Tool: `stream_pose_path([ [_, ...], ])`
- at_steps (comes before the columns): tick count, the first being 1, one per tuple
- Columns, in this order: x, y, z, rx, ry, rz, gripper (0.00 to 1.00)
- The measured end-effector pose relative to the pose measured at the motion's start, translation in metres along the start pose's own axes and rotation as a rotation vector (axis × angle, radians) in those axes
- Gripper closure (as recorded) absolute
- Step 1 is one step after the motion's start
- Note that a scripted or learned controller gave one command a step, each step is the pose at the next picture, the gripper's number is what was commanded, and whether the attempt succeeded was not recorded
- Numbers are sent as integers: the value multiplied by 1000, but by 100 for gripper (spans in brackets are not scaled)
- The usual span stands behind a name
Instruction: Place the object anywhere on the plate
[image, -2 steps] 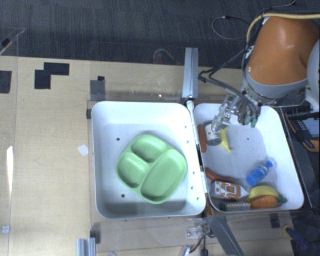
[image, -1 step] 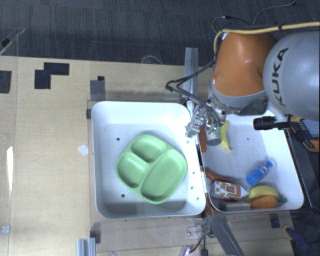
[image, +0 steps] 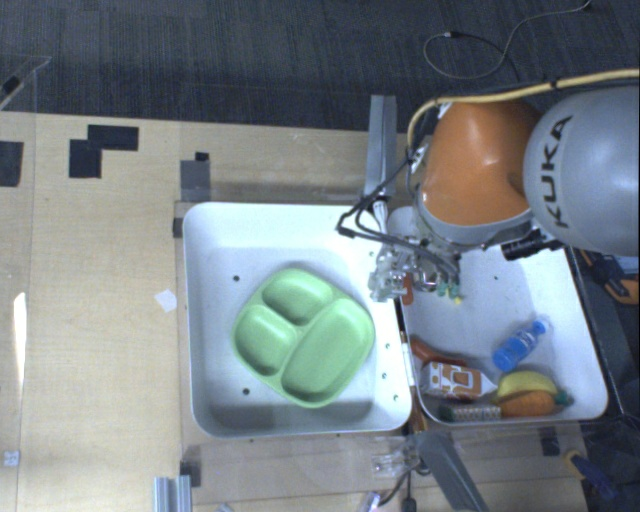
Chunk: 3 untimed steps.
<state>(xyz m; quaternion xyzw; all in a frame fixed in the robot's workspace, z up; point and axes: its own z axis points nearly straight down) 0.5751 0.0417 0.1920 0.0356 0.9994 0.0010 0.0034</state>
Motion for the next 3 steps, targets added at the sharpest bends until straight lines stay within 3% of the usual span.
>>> stream_pose_path([
  [1, -87, -47, 6, 0, -4, -122, 100],
  [2, -97, -36, -27, -1, -6, 94, 100],
  [3, -97, -36, -27, -1, -6, 95, 0],
])
